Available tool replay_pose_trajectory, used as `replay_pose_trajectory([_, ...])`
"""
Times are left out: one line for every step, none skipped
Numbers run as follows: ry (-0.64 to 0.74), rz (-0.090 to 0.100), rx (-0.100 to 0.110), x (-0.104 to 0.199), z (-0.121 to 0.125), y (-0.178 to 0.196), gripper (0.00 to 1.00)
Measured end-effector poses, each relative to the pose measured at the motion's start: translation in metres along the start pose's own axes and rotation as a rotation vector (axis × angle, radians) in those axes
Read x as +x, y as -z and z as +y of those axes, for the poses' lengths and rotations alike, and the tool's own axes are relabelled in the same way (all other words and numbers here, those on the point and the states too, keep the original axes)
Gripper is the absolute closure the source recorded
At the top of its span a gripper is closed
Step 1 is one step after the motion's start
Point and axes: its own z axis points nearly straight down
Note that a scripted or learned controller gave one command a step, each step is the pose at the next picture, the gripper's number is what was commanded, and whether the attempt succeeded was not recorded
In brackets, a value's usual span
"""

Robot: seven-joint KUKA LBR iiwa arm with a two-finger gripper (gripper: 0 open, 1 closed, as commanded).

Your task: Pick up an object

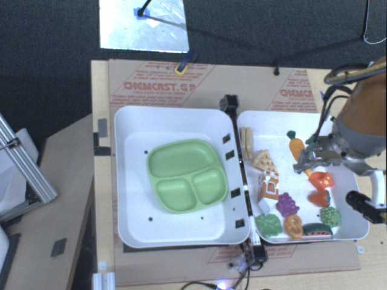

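The claw (305, 162) hangs over the right bin (357, 225), just right of the carrot (295, 145) and just above the red toy (320, 180); whether it is clenched or released I cannot tell. The other toys lie in the same bin: pizza (263, 161), grapes (287, 203), pretzel (293, 225), broccoli (330, 216). The left bin (130, 180) holds a green tray (186, 175).

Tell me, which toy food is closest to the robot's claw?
The carrot: orange with a green top, at the back of the right bin. It lies right beside the gripper. The red toy lies a little farther off; the purple grapes farther still.
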Motion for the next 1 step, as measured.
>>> replay_pose_trajectory([0.002, 0.001, 0.0, 0.053, 0.0284, -0.0021, 1.0])
